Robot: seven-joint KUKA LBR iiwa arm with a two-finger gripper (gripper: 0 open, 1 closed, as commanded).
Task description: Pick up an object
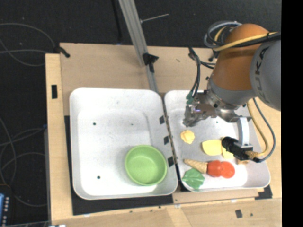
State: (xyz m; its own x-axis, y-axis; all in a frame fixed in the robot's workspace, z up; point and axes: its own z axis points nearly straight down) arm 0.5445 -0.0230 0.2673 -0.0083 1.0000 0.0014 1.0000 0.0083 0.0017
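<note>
Step in hand: approach, nothing lifted yet. Gripper [191,118] hangs low over upper-left part of right bin [258,182], just above small yellow piece [188,136]. Whether tips are apart or together: cannot tell, too dark and small

Other candidates in same bin: yellow block [212,147], red tomato-like toy [221,169], cone [195,164], green leafy toy [193,178] near front rim. Left bin [85,103] holds 1 green bowl [145,165]

Next move, by my reading: short descent onto yellow piece, close, lift straight; bin divider close on left, so little room for sideways drift
</note>
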